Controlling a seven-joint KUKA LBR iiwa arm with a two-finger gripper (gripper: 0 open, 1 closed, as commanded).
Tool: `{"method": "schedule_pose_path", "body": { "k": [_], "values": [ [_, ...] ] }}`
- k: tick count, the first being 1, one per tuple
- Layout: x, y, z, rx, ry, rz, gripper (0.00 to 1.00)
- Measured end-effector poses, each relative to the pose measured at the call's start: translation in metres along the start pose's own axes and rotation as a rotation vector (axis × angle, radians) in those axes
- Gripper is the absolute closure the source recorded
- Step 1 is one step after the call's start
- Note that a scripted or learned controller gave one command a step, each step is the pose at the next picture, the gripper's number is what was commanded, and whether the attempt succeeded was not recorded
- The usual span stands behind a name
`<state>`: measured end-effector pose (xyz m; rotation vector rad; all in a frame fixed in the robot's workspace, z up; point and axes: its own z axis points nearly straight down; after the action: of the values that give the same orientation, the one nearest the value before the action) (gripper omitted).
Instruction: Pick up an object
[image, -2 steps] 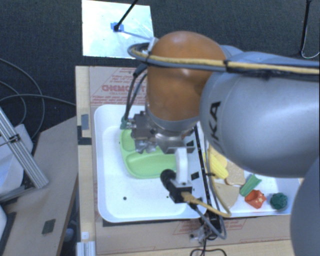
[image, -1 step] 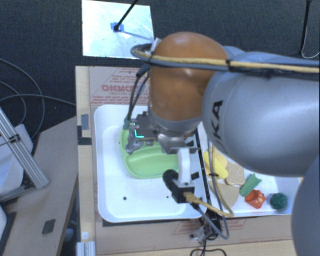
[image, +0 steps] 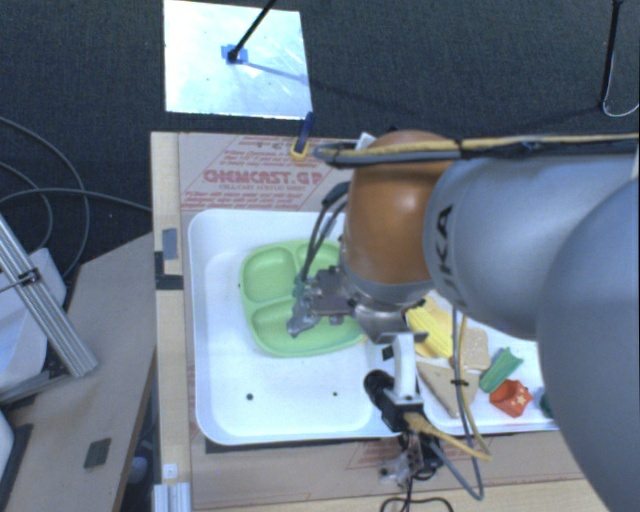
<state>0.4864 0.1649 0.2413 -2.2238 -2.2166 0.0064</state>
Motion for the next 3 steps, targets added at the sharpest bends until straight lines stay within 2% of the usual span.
{"method": "schedule_pose_path", "body": {
  "k": [1,2,3],
  "values": [
    [-0.04,-0.001,0.132,0.007,-0.002,0.002,0.0],
    [0.039,0.079,0.159,-0.004,0.003,-0.012,0.0],
    [0.07,0.181,0.157,0.025,-0.007,-0.012,0.0]
  ]
}}
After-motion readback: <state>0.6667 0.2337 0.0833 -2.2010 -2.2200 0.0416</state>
